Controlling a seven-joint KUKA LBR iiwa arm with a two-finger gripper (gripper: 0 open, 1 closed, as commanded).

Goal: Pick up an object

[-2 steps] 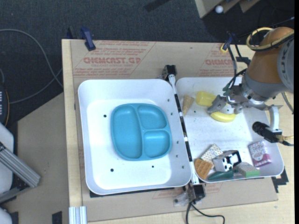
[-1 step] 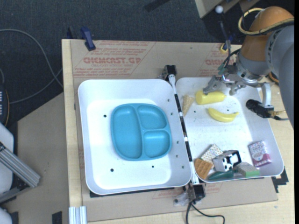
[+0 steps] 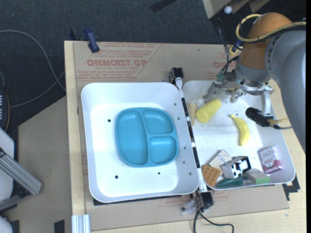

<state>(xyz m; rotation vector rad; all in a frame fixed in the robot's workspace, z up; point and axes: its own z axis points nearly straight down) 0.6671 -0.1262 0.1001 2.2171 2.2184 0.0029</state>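
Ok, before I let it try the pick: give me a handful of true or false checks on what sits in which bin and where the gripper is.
1. The blue divided plate lies in the left bin. True.
2. The banana lies on the blue plate. False: it lies on the floor of the right bin, right of the yellow cup.
3. The gripper is over the far end of the right bin, close to the yellow cup. True.
4. The yellow cup stands upright. False: it lies on its side.
5. A cluster of small items sits at the near end of the right bin. True.
6. The plate's compartments hold crackers. False: they hold nothing visible.
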